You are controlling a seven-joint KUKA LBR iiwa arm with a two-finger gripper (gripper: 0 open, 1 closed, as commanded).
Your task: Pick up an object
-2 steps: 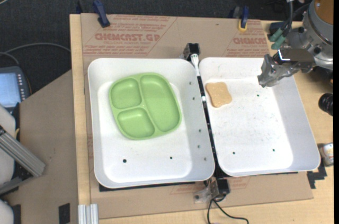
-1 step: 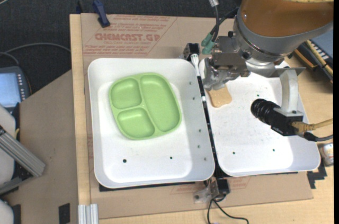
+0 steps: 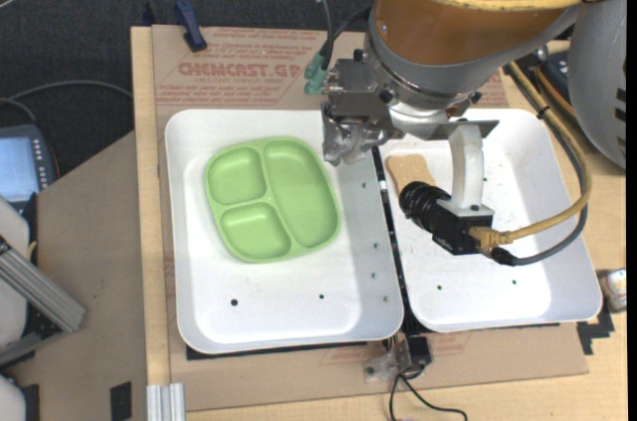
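Tool [image 3: 343, 145] above the divided plate's far right edge

Fingers' state impossible to tell under the wrist. Just left and nearer the camera: green divided plate [image 3: 272, 200], flat in the left bin [image 3: 199, 310], long axis slanting. Brown flat piece [image 3: 410, 172] just right, in the right bin [image 3: 537, 300].

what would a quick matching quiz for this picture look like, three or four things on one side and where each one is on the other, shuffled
Things:
1. green plate
2. tan piece
3. blue clamp
4. gripper

Places:
A. at the bench's far left corner, outside the bins
B. over the inner edge between the two bins
C. lying in the left bin
D. in the right bin, near its inner edge

Pairs: 1-C, 2-D, 3-A, 4-B
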